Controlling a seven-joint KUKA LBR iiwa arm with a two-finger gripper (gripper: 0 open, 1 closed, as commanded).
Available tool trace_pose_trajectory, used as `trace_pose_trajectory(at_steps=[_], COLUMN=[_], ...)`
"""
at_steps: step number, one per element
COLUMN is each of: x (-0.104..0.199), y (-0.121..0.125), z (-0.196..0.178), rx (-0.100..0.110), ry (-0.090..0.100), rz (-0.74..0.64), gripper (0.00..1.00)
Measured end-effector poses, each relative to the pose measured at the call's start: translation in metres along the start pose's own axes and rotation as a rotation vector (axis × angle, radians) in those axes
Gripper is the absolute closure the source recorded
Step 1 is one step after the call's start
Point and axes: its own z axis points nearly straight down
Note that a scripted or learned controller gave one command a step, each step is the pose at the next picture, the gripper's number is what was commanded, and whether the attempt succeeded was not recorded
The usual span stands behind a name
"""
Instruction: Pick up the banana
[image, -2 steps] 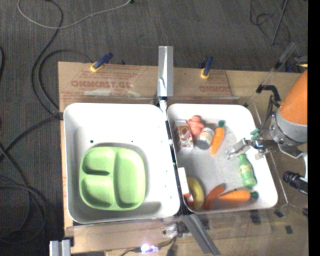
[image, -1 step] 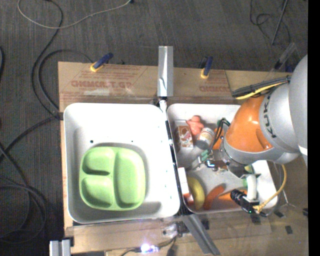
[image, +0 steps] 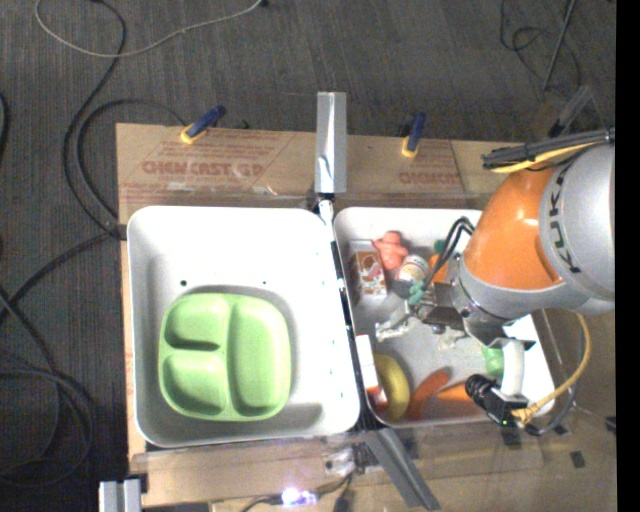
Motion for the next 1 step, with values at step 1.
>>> trace_pose_trajectory(at_steps=[1], x=[0.0063], y=[-0.0006], z=[-0.0001], rx=[0.000], ry=[0.001], rz=[-0.025], gripper=[0.00])
